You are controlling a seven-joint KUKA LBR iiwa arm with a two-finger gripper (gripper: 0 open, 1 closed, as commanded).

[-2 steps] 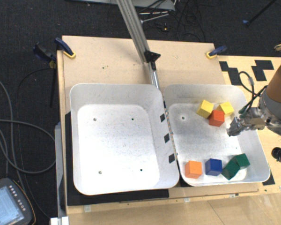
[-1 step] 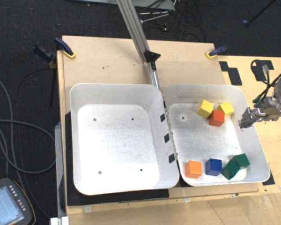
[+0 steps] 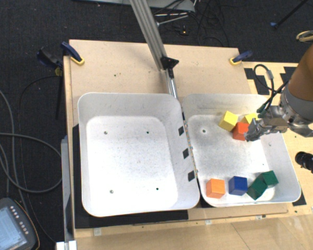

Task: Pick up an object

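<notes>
In the right bin point(image 3: 281, 155), a yellow cube point(image 3: 229, 121) and a red-orange block point(image 3: 240, 130) lie close together near the far side. A second small yellow piece point(image 3: 250, 119) peeks out just behind the red-orange block. My gripper point(image 3: 253, 130) reaches in from the right and sits low, right against the red-orange block's right side, partly covering it. Along the near wall of the same bin lie an orange cube point(image 3: 215, 187), a blue cube point(image 3: 238, 185) and two dark green blocks point(image 3: 256, 189) point(image 3: 269, 178).
The left bin point(image 3: 88, 139) stands beside the right one, their rims meeting at the middle. A slanted metal pole point(image 3: 148, 30) rises behind the bins. Clamps point(image 3: 73, 53) hold the wooden bench at its far corners.
</notes>
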